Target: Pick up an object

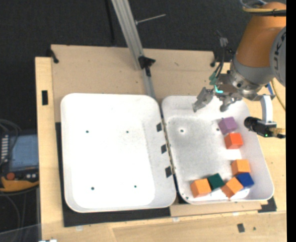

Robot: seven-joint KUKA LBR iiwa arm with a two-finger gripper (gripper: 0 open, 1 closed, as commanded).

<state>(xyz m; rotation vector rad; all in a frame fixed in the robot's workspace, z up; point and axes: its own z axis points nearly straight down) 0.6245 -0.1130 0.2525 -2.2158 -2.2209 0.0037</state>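
Observation:
My gripper [213, 102] hangs over the far edge of the right bin [188, 145], its two fingers spread open with nothing between them. A purple block [227, 124] lies just right of and nearer than the fingers, with a red-orange block [233, 140] beside it. Along the bin's near right side sit an orange block [240, 166], a blue block [244, 179], another orange block [233, 186], a green block [216, 181] and an orange block [201, 187].
The left bin [113, 150] lies beside the right one. A slanted metal rail [130, 32] runs from the top down to the gap between the bins. A black fixture [261, 126] sticks out by the right bin's right rim.

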